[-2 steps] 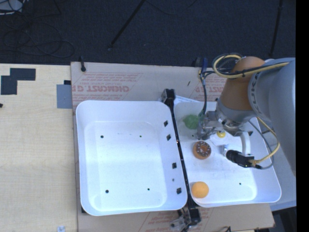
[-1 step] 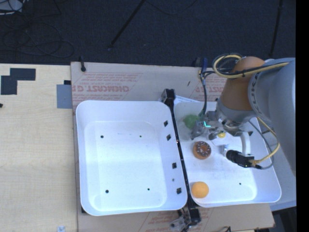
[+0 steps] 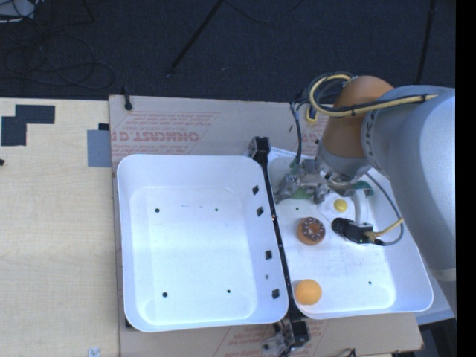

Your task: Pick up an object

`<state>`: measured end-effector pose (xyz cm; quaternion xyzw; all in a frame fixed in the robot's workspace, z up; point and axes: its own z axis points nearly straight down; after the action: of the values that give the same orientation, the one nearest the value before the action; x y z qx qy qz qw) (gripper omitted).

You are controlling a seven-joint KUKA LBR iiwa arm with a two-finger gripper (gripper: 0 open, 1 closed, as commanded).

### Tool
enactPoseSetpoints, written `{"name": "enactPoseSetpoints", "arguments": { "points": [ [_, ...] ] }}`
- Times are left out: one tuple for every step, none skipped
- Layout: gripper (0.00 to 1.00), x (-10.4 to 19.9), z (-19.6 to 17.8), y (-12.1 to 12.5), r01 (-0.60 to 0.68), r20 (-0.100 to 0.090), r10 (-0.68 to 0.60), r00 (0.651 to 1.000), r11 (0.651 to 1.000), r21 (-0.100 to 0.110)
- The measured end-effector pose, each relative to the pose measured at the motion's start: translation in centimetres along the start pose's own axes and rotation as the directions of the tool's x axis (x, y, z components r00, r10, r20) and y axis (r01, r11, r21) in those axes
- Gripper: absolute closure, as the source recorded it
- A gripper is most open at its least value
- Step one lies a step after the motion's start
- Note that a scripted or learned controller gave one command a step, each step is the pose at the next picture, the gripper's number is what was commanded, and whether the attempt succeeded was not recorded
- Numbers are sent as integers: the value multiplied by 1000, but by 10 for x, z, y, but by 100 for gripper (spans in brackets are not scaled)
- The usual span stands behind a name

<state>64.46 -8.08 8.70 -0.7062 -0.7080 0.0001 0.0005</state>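
I see a round brown donut-like thing (image 3: 311, 230) in the middle of the right white plastic bin (image 3: 401, 292). A small yellow ball (image 3: 341, 206) sits near it, toward the far edge. An orange ball (image 3: 307, 292) lies in the near left corner. The gripper (image 3: 301, 187) hangs over the far left corner; I cannot tell how its jaws stand. The left white bin (image 3: 141, 199) sits beside it.

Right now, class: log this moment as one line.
arm: over right bin | end effector: low, far corner | loose: orange ball, brown disc, yellow piece
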Motion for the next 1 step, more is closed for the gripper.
{"name": "enactPoseSetpoints", "arguments": {
  "points": [
    [100, -1, -10, -2, -1, -1, 1, 1000, 1000, 6]
  ]
}}
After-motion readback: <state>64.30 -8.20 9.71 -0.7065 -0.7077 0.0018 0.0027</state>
